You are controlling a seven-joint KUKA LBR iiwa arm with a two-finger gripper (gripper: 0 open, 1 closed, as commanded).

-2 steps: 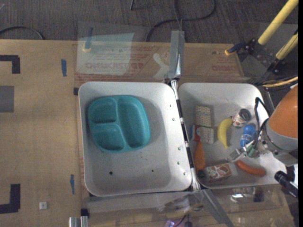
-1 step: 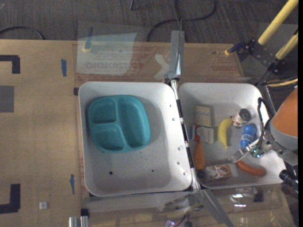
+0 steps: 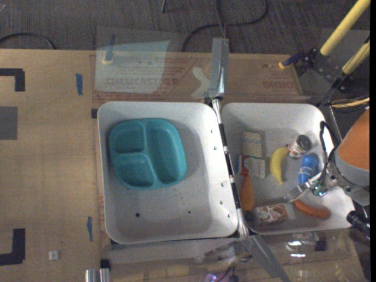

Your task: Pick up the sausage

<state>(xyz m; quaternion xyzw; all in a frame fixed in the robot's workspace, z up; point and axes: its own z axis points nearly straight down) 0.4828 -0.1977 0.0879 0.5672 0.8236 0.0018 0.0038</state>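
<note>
Long reddish-orange sausage (image 3: 312, 210) lies flat on the floor of the right shallow white bin (image 3: 267, 113), near its front right corner. Hand (image 3: 318, 187) sits just above and slightly right of it, close but not visibly gripping it; whether it is apart or together cannot be told. A yellow banana (image 3: 278, 163) lies to the sausage's upper left, a small brown carton (image 3: 272, 213) just beside its left end. Left bin (image 3: 111, 210) carries a teal divided plastic plate (image 3: 147, 153).
</note>
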